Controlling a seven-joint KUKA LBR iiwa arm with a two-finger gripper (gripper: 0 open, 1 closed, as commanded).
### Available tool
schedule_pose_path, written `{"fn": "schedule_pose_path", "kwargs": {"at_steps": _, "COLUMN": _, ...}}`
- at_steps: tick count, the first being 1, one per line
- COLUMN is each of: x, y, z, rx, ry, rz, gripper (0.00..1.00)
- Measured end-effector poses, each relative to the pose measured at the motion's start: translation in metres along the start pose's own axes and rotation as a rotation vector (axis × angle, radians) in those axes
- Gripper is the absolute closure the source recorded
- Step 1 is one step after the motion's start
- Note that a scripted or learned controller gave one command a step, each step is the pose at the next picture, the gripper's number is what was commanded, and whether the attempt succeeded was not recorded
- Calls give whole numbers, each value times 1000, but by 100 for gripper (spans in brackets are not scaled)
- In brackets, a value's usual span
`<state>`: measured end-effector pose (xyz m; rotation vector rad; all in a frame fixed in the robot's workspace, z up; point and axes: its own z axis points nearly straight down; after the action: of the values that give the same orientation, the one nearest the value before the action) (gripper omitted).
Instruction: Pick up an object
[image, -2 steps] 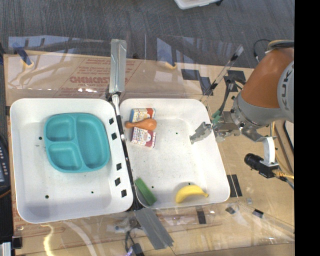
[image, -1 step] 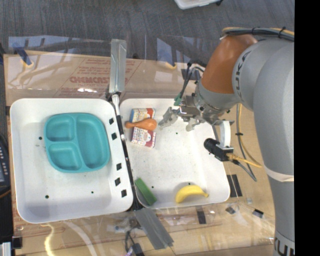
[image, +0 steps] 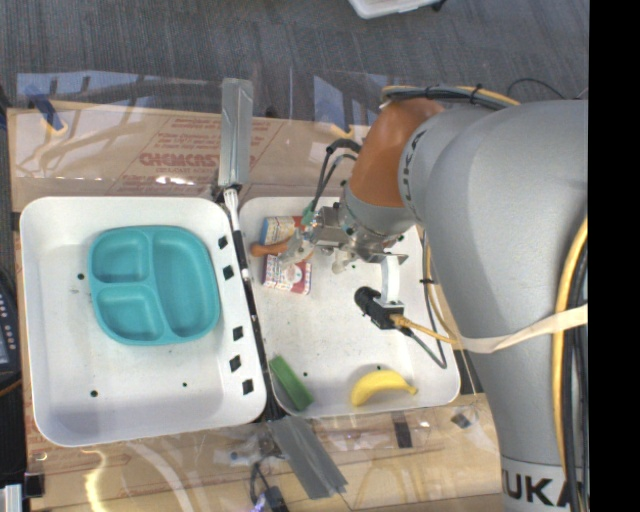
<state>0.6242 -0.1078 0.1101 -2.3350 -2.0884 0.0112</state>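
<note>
Tool: the two-finger tool (image: 312, 236) sits low over the upper left part of the right shallow white plastic bin (image: 432, 385), at the end of the grey arm with the orange wrist band (image: 385, 160); I cannot tell how it is set, as the wrist hides that part.
Likely target: a small flat packet, white with red and pink print (image: 288, 274), lying just below the tool; whether the two touch is not clear.
Packet handling: it looks light and thin, probably stiff card or foil, and lying flat it offers little edge; a pinch across its short sides would seem safest, and it may slide on the smooth bin floor.
Neighbour: a small orange and white object (image: 270, 232) just beside the tool, near the bin's top left corner; its shape is too blurred to judge.
Banana: a yellow banana (image: 381, 387) near the bin's lower edge, well apart from the tool; likely soft-skinned and curved, best taken across its middle.
Green piece: a green oblong block (image: 291, 382) at the lower left corner, close to the wall, which would crowd a grasp.
Left bin: the left white bin (image: 50, 390) holds a teal three-compartment tray (image: 155, 284), wide and flat, probably hard to pinch except at its rim.
Bench: a bench (image: 120, 150) covered in clear film over brown card.
</note>
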Motion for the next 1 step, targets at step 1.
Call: {"fn": "schedule_pose_path", "kwargs": {"at_steps": 1, "x": 8, "y": 31, "z": 18, "rx": 2, "ry": 2, "rz": -9, "gripper": 0}}
